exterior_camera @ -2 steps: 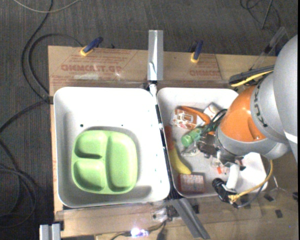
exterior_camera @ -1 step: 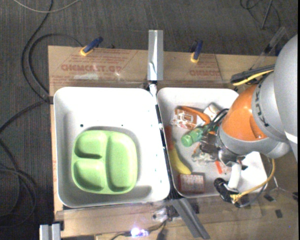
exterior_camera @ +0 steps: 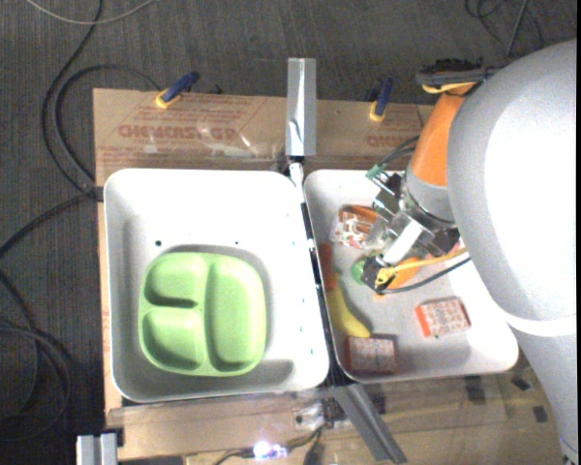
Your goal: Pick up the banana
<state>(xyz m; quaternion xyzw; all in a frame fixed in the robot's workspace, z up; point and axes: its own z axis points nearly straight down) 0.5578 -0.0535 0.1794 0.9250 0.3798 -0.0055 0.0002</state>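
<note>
Right of frame centre, jaws [exterior_camera: 376,271] above the right bin [exterior_camera: 484,356].
Banana [exterior_camera: 347,314] lies just below them; I cannot tell how the jaws stand.

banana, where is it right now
The banana lies in the right bin, against that bin's left wall, just above a small reddish box at the bin's near edge and below-left of the gripper.
</note>
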